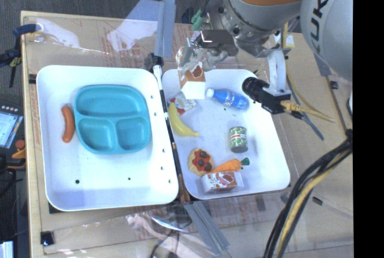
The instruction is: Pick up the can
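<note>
- Right of centre in the frame, the small green-labelled metal can (238, 138) stands upright on the floor of the right-hand shallow white plastic bin (271, 162); nothing touches it, though the orange toy carrot (228, 165) lies just below it.
- Toward the top of the frame the two-finger gripper (193, 65) hangs over the bin's upper-left corner, well apart from the can; whether its fingers are parted or closed I cannot tell, and a brown-and-white carton (194, 80) sits right at its tip — held or merely beneath, I cannot say.
- Risks: a smooth, rounded can wall may slip or roll from an off-centre pinch; a descent from the present spot would meet the carton or the blue plastic bottle (228, 98) rather than the can; the carrot and the printed snack box (220, 181) crowd the lower side.
- Other shapes: a curved yellow banana (179, 122), a flat pizza slice toy (200, 160); in the left bin (54, 174), a glossy teal compartment tray (113, 117) and a reddish sausage (68, 123).
</note>
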### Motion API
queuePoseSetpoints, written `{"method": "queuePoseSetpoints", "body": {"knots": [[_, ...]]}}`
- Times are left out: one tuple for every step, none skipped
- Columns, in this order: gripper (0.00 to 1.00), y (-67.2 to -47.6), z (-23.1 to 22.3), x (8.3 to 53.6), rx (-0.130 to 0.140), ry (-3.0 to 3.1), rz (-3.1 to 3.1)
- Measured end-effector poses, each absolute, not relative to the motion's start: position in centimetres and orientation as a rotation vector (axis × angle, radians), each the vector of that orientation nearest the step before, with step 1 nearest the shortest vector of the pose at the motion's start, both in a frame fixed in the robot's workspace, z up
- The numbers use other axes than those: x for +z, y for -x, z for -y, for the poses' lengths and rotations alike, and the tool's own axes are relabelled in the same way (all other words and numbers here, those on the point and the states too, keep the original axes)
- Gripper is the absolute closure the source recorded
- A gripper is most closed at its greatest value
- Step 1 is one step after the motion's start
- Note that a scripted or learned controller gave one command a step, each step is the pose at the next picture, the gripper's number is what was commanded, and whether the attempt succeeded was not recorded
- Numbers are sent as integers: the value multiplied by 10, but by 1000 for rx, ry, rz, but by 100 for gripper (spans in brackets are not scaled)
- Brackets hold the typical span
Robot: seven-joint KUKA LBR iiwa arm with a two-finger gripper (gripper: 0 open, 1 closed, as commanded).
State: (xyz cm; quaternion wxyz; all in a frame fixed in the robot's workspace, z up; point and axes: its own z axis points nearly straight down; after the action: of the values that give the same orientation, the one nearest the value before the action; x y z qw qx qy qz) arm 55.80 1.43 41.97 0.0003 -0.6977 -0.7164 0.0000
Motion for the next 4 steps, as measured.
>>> {"method": "queuePoseSetpoints", "body": {"knots": [[100, -525, -4, 326, 10, 2144, 2290], [100, -475, -44, 267, 9, 2047, 2376], [100, -475, -43, 276, 17, 2044, 2374], [100, -475, -43, 284, 24, 2039, 2374]]}}
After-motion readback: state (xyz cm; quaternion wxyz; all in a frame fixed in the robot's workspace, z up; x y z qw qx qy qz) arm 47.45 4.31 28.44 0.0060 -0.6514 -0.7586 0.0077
